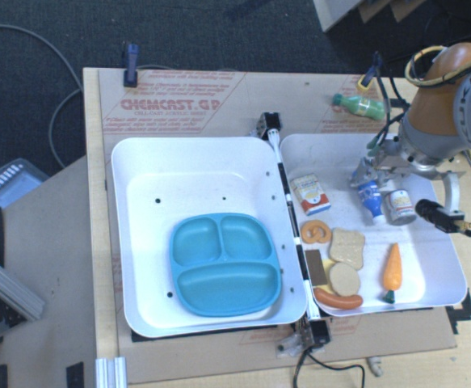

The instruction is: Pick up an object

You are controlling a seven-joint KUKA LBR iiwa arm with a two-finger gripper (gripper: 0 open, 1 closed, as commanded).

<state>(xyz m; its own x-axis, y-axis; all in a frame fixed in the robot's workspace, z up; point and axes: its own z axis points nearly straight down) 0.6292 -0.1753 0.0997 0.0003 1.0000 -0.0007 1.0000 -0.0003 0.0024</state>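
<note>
White plastic makes up both shallow bins, and the right bin [453,275] is the one to steer by. Left of it, in the left bin [138,184], sits a blue divided plate [224,263], lying flat toward the near side. Inside the right bin, the grey arm [441,107] with its orange band comes down over the far half, and its tool [372,176] hangs low just above a blue tube [372,201] that lies on the bin floor; whether it is clenched or released I cannot tell from here. Just right of the tube lies a small silver can [400,206]. Toward the bin's left wall rests a small white and orange carton [309,193], and nearer than that a pretzel [315,233]. Beside the pretzel lie a slice of bread [347,247] and a round cracker [344,279], with a sausage [338,300] at the near rim. A toy carrot [392,269] lies right of the bread. Beyond the bin's far rim, on the counter [178,103], lies a green bottle [359,106].
</note>
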